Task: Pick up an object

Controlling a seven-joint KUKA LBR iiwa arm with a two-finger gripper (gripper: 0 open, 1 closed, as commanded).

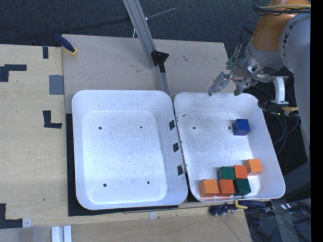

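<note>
Arm (282, 29) is cut off at the picture's right and top edges, so only the orange band, the grey wrist and the claw are seen. Claw (227, 87) is found at about one o'clock from the picture's middle, over the far rim of the right bin (212, 130). Two fingers are made out, splayed apart, with one tip to the left and one to the right; nothing is seen between them and nothing is touched by them. Detail around the wrist is cluttered by cables and is hard to read.

Blue block (240, 127) is noted alone in the right bin, near its far right side, below the claw and apart from it. Cluster of orange and green blocks (231, 179) is packed at the bin's near right corner, at about five o'clock; the exact count is hard to tell. Left bin (121, 150) lies just beside the right one.
</note>
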